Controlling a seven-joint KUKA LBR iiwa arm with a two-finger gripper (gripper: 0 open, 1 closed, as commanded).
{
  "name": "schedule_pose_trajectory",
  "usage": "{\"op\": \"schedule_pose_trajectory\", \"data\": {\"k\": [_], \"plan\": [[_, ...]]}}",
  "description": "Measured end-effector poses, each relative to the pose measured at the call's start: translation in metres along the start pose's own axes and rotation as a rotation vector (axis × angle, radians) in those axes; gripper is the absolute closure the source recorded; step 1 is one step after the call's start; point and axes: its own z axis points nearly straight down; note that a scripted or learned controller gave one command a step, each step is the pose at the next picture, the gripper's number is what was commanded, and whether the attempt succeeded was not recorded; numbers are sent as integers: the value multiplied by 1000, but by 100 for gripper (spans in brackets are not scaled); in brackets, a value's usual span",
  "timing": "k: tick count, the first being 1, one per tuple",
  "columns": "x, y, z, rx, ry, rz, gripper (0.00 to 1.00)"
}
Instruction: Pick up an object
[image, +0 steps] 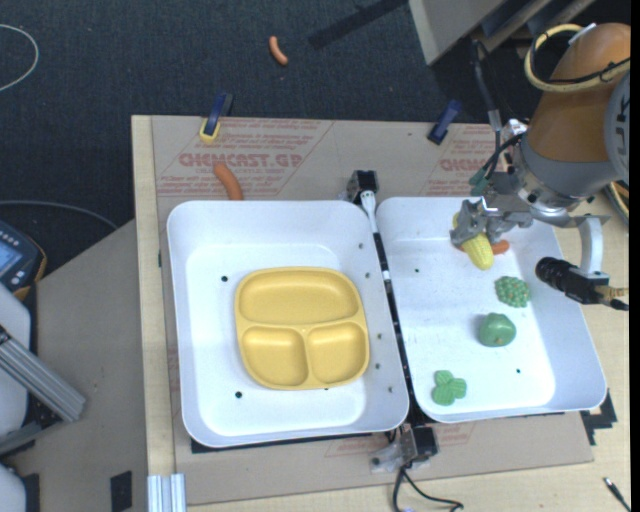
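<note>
My gripper (479, 238) hangs over the far part of the right bin (560, 385). It is shut on a small yellow corn cob (481, 252), which sticks out below the fingers. A bit of something orange (500, 245) shows just right of the cob. Further forward in the same bin lie a green grape bunch (512, 291), a round green fruit (496, 329) and a small leafy green piece (449, 387). I cannot tell whether the cob touches the bin floor.
The left bin (200, 250) holds a yellow three-part plate (300, 326). An orange sausage (229, 181) lies on the cardboard behind it, and another (278, 50) lies on the dark floor. Blue clamps (213, 118) (443, 122) grip the board's far edge.
</note>
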Motion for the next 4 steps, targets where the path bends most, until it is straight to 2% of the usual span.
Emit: {"op": "schedule_pose_trajectory", "data": {"k": [1, 2, 3, 4], "plan": [[44, -15, 1, 4, 0, 2, 100], [104, -18, 11, 4, 0, 0, 100], [145, -32, 12, 4, 0, 1, 100], [150, -31, -4, -3, -2, 5, 100]]}}
